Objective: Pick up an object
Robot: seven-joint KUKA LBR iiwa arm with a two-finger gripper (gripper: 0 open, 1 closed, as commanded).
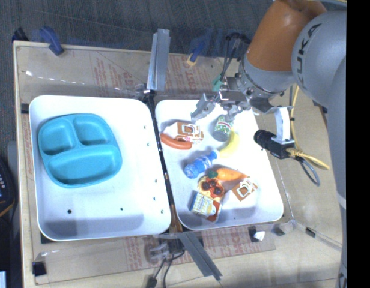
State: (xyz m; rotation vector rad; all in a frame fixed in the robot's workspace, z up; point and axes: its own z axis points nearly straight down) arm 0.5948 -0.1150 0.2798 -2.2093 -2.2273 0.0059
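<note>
The arm is reaching in over the far end of the right bin (270, 204), and the tool (220, 108) is hanging with its fingers spread apart, nothing between them. One finger (203, 108) is pointing down toward the small printed carton (188, 130) and the hot-dog toy (175, 141) just below and to the left of the tool; the other finger (228, 116) is sitting over the small round tin (221, 128), which is lying directly under the tool and touching the yellow banana (232, 143).

The step in hand looks like the descent onto a target, and the tin is probably the nearest candidate. To do it well, the tool should be coming straight down with the tin centred in the gap, not off to one finger as it seems now. The banana is crowding the tin's side, so a finger landing on it would likely shove both away rather than close on either. Turning the wrist so the fingers straddle the tin across its free sides would help.

Farther from the tool, toward the near end of the bin, a blue bottle (199, 164), a carrot toy (228, 174), a small box (245, 188) and a flat packet (205, 203) are lying in a loose cluster. The left bin (95, 224) is holding a blue divided plate (80, 149), well apart from the tool.
</note>
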